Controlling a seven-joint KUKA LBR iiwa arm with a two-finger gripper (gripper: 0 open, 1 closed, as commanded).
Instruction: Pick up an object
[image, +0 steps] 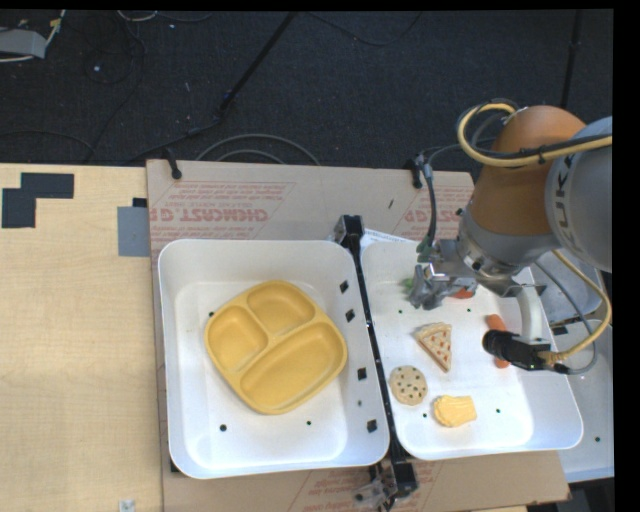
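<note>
Gripper (430, 288) low over the far end of the right bin (560, 425), its fingers lost in dark metal and shadow, so whether they are spread or pressed together cannot be told; nothing can be seen held between them. From left: a yellow 3-compartment plate (275, 345) lies alone in the left bin (190, 290). Across the divider, the right bin holds a round cookie (408, 385), a pizza slice (436, 346) and a yellow lump (455, 411) (possibly cheese), all apart from one another and nearer the camera than the gripper. A green scrap (411, 285) sits at the gripper's tip, the likeliest target. To pick cleanly, the fingers should straddle 1 item squarely before closing. Orange bits (496, 323) near the arm (525, 190) are partly hidden by cabling.
</note>
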